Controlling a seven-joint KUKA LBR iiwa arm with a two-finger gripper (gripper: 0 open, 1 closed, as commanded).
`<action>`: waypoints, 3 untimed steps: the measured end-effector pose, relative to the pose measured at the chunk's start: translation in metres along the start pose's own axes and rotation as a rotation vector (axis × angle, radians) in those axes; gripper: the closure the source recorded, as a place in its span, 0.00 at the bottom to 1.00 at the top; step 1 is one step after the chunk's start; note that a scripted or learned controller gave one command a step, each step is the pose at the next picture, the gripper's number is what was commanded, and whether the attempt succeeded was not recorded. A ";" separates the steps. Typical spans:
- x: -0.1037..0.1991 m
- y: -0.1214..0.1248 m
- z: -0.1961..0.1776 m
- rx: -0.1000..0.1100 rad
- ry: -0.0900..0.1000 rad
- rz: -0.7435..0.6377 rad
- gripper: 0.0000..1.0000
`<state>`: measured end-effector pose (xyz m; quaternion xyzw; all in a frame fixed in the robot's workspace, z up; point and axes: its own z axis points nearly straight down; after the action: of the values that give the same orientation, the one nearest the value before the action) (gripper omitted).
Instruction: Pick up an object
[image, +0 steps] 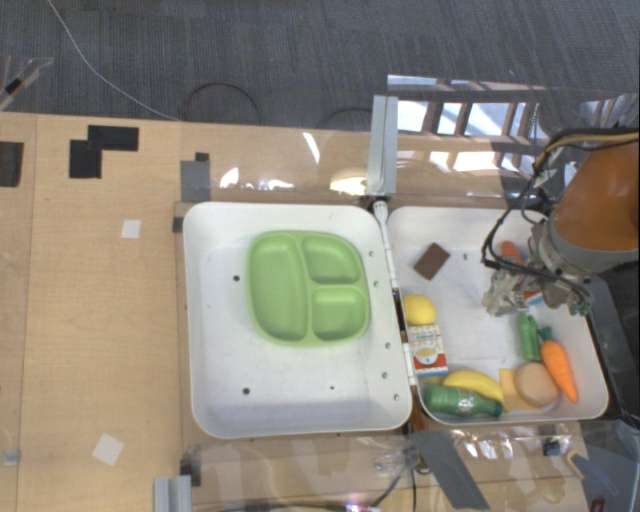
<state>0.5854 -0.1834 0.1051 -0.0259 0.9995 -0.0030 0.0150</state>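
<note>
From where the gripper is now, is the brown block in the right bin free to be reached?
Probably yes. The brown block lies alone on bare bin floor, apart from the other items, and the gripper hangs in the same right bin just to its right, with nothing between them.

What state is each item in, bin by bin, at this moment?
green divided plate: flat in left bin, nothing on it.
brown block: loose, right bin.
lemon: resting by divider.
banana: lying at front.
green bottle: on its side.
carrot: lying flat.
end effector: low in right bin, grip unclear.
</note>
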 end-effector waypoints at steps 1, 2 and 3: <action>0.000 0.000 0.001 0.000 0.001 -0.001 0.00; 0.011 0.002 0.015 -0.004 0.015 -0.002 0.00; 0.006 0.003 0.000 0.000 0.001 -0.009 1.00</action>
<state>0.5794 -0.1805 0.1046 -0.0303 0.9994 -0.0033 0.0147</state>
